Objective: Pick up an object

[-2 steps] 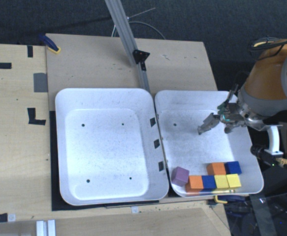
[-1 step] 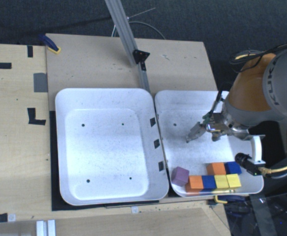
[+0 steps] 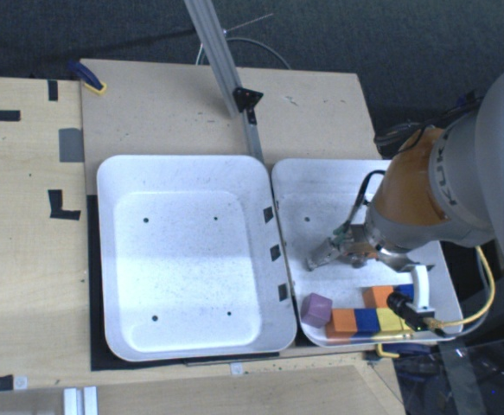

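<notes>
Dark carpet-like flooring surrounds a pale wooden table (image 3: pixel 217 111) that carries two shallow white bins side by side. On the camera's left sits the larger left bin (image 3: pixel 182 175), its floor marked by four small dark dots. Touching it along one edge is the right bin (image 3: pixel 321 188), where the grey arm (image 3: pixel 459 188) with its orange band reaches in from the right. The pincer (image 3: pixel 321 255) hangs low over the middle of that bin's floor, pointing toward the left bin; whether it is apart or together cannot be told, and nothing is visible between its tips. Along the near edge of the right bin lies a cluster of blocks: a purple block (image 3: pixel 317 308) at the corner, then an orange block (image 3: pixel 344 320), a blue block (image 3: pixel 366 319) and a yellow block (image 3: pixel 388 320), close together. A slanted metal rail (image 3: pixel 213 37) crosses the table from the top.
</notes>
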{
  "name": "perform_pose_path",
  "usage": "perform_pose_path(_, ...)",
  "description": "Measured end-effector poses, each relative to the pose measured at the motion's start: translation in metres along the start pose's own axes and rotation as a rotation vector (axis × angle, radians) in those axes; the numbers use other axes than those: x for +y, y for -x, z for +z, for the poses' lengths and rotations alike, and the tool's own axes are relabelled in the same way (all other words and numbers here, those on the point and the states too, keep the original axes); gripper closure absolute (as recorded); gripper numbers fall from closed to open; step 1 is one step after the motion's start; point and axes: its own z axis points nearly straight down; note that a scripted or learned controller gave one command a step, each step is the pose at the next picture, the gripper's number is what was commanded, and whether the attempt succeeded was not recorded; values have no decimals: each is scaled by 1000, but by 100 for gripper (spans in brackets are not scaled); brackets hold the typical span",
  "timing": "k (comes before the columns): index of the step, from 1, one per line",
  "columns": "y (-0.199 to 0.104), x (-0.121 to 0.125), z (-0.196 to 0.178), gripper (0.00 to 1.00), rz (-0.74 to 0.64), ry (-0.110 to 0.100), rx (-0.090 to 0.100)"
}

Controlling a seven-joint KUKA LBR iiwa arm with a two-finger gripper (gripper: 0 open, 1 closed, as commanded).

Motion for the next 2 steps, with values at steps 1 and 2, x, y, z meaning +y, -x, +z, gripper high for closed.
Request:
perform_pose_path(1, -18, -22, -2, 0, 0, -2, 2)
perform_pose_path(2, -19, -12, -2, 0, -1, 1, 2)
